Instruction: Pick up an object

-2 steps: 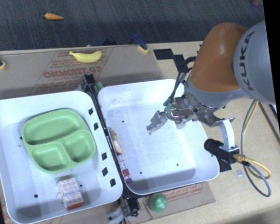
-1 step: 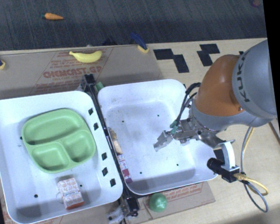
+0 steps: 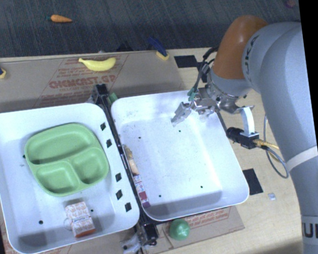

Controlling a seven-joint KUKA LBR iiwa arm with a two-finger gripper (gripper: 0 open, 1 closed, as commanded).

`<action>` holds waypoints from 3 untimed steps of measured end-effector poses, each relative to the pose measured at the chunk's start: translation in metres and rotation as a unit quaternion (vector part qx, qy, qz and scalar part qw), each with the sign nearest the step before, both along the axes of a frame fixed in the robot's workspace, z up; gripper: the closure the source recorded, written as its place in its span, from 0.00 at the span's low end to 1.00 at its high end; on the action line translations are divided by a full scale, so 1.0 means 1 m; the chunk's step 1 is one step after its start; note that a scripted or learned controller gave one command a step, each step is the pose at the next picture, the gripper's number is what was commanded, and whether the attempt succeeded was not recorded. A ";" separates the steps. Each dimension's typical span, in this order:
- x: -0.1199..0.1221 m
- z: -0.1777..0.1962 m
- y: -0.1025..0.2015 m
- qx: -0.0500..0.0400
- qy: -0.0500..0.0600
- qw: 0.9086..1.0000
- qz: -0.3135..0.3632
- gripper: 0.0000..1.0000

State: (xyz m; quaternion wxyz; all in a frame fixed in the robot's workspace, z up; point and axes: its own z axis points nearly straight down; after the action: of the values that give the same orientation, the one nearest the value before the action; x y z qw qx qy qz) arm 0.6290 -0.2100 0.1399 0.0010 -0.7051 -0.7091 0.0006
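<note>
Beside the green tray (image 3: 65, 159), in the left bin (image 3: 4, 190), we log one small box (image 3: 79, 217), a likely pick. Across the divider from that tray, our gripper (image 3: 185, 112) hangs over the right bin (image 3: 175, 162), fingers apart, nothing between them; we judge it poised to descend.

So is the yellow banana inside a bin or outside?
Outside. The banana lies on the cardboard behind the left bin.
</note>
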 end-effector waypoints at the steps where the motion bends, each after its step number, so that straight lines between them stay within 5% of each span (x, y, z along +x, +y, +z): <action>1: -0.002 0.009 0.000 0.000 -0.001 1.000 -0.001 0.00; 2: -0.016 -0.005 0.000 0.000 0.001 1.000 0.000 0.00; 3: 0.000 -0.031 0.000 -0.001 0.000 1.000 0.001 0.00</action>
State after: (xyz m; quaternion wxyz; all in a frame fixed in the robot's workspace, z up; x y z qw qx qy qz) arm 0.6288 -0.2102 0.1092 0.0004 -0.7044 -0.7098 0.0010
